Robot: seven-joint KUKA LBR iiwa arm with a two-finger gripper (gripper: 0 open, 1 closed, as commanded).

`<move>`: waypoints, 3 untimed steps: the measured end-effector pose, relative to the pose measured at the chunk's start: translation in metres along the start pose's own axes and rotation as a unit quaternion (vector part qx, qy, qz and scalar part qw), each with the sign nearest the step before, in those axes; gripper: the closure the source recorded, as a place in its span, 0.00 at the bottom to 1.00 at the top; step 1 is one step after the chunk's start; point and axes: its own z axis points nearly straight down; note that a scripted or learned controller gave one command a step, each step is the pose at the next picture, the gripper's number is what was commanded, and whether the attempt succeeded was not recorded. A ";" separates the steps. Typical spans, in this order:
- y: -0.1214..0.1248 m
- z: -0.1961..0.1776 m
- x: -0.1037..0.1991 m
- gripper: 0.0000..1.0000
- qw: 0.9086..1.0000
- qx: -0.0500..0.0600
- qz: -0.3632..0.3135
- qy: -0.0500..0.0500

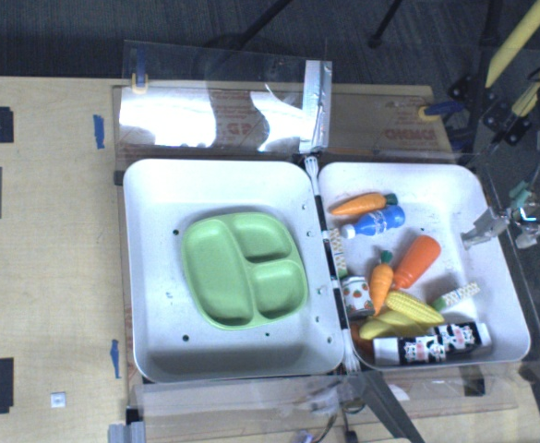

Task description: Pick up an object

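Note:
The right bin (440,185) holds several toy items. A carrot (357,204) lies at the back beside a blue bottle (378,221). A bigger orange carrot (417,258) sits mid-bin, with a small carrot (381,282) to its left. An ear of corn (412,308) rests on a yellow banana (385,325). A small printed can (356,293) stands by the left wall. A black-and-white cow-pattern bottle (438,341) lies along the front wall. My gripper (493,225) shows as a grey metal part over the bin's right rim, apart from every item.
The left bin (154,206) carries a green divided plate (244,268). A small white tube (459,295) lies near the corn. A clear plastic panel (223,109) stands behind the bins. Cables and stands crowd the right edge (528,109).

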 end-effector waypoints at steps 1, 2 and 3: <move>0.011 0.056 -0.010 0.00 0.994 0.001 0.107 0.001; 0.056 0.169 0.021 0.00 0.998 0.000 0.069 0.000; 0.056 0.159 0.019 1.00 0.997 -0.001 0.071 -0.001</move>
